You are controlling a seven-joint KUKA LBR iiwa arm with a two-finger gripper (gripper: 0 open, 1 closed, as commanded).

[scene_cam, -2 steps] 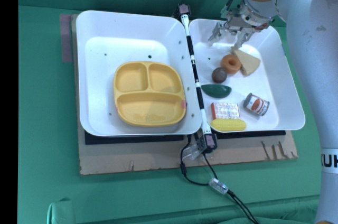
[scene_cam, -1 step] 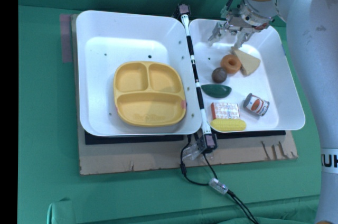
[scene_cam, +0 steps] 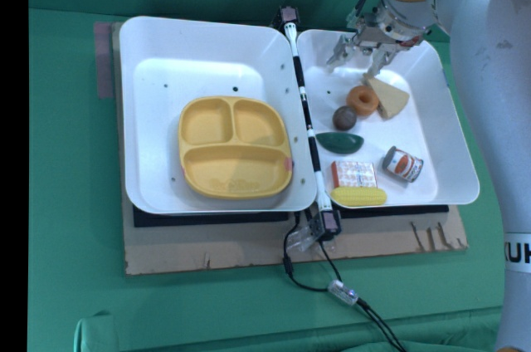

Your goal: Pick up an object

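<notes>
camera view: gripper (scene_cam: 358,58) spread, empty, above doughnut (scene_cam: 362,100) beside cheese wedge (scene_cam: 390,98).

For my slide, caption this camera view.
Gripper, fingers spread, hovers above donut and cheese wedge in right bin.

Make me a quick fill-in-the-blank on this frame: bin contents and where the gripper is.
1. The yellow divided plate lies in the ___ bin.
2. The gripper hovers over the ___ bin.
3. The corn cob lies just in front of the ___.
4. The orange ring touches the ___ wedge.

Missing words: left; right; box; cheese
</notes>
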